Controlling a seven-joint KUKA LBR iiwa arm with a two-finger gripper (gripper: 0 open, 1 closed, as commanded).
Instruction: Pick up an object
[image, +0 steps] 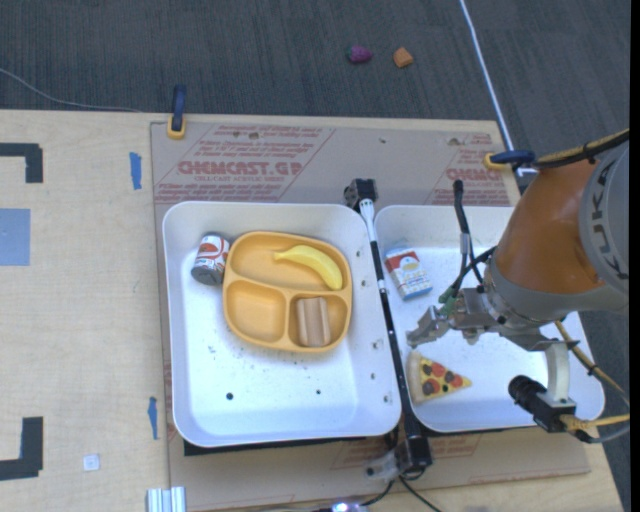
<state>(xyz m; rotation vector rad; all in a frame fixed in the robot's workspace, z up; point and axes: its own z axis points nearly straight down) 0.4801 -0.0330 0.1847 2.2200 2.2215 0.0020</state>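
Observation:
My gripper (428, 328) hangs over the right bin (560, 400), open, with nothing between its fingers. It hovers just above a toy pizza slice (437, 379) that lies flat near the bin's front left corner. A small red and white carton (407, 272) lies behind it, close to the bin's left wall. The grey arm with its orange band covers the right half of this bin.
The left bin (270, 400) holds a yellow divided plate (250, 305) bearing a banana (313, 262) and a brown block (313, 322). A small can (209, 259) lies against the plate's left side. Black cables and a clamp run along the divider between the bins.

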